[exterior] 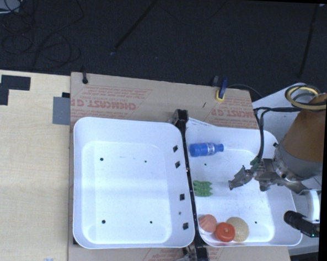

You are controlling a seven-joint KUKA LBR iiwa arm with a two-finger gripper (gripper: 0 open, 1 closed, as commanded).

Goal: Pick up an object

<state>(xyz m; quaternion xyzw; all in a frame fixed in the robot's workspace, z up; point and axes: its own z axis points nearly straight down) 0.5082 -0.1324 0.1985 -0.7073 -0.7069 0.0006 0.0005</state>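
Camera view: tool hangs over right bin, fingers apart, holding nothing. Green object lies just left of it. Judgement: centre over it, descend straight, then close.

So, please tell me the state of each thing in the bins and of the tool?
Blue bottle: lying on its side, right bin.
Green object: resting on the bin floor, near the divider.
Red round object: at the bin's near edge, between a pink piece and a beige piece.
Tool: above the right bin, holding nothing.
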